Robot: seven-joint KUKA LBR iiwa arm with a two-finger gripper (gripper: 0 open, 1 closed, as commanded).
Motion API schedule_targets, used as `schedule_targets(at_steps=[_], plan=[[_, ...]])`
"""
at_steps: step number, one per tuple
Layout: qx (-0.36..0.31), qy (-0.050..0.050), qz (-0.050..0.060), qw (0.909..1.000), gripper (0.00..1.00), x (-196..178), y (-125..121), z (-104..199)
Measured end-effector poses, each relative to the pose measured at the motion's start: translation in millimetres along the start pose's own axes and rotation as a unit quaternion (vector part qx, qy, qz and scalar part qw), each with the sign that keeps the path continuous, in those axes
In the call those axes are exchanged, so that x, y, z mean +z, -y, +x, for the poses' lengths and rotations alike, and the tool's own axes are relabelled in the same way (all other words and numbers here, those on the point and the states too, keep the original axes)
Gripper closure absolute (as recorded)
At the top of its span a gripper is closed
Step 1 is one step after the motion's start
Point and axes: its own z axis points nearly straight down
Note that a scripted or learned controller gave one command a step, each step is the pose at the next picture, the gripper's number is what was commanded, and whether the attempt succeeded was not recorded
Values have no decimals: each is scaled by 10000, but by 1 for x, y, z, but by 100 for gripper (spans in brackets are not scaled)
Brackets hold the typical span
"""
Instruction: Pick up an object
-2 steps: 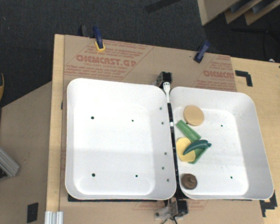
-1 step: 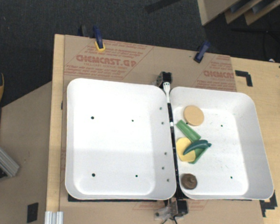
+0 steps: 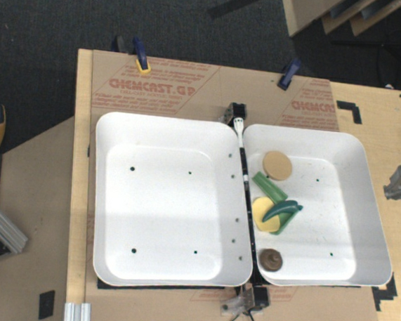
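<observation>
Locate the objects in the right bin point(image 3: 369, 208), all grouped along its left side near the wall shared with the left bin point(image 3: 98, 182). A tan disc point(image 3: 277, 166) lies uppermost. Just below it, a green bar point(image 3: 267, 186) runs at a slant towards the lower right. Below the bar, a yellow piece point(image 3: 262, 216) lies flat with a teal curved piece point(image 3: 284, 211) resting across its right side. A small brown round piece point(image 3: 270, 258) sits apart from these, near the bin's lower left corner. Both bins rest on a cardboard sheet point(image 3: 193, 85), held at the top of the frame by two blue clamps point(image 3: 139, 53). Note a small grey part point(image 3: 399, 182) on the bench at the right edge of the frame, just outside the right bin; you cannot tell what it is. You cannot tell the gripper's state from this view.
</observation>
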Motion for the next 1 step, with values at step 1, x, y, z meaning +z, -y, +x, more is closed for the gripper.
schedule_targets(at_steps=[1], plan=[[6,87,-187,9998,100,-188,-13,-27]])
